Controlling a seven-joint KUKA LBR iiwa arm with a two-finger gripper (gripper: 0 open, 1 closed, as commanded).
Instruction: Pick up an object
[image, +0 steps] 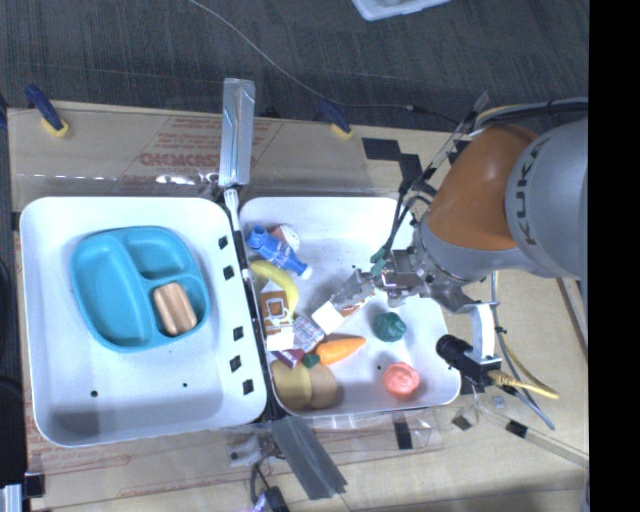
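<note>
Now, bins: two white ones side by side — left bin (60, 400), right bin (330, 215).
Arm: one, grey with an orange band (490, 195), coming in from the right over the right bin's right edge.
Gripper (352, 291): low over the middle of the right bin, pointing left; whether it is released or clenched I cannot tell, and nothing shows clearly between its tips.
Around the gripper: a green ball (389, 326) just below it, a carrot (340, 350) below-left, a white card (305, 330) beside the carrot.
Left side of right bin: a blue toy (272, 248) at the top, a banana (275, 278) under it, a brown box (274, 308) under that — all crowded against the bin's left wall.
Bottom of right bin: a potato (305, 385) in the lower-left corner, a pink ball (402, 379) lower right, apart from the rest.
Left bin: one blue tray (120, 290) with compartments, one brown roll (175, 307) lying in its lower-right compartment.
Count, right bin: eight loose things that I can tell apart.
Count, left bin: two.
In the way: the carrot, card and green ball sit close around the gripper's tip.
</note>
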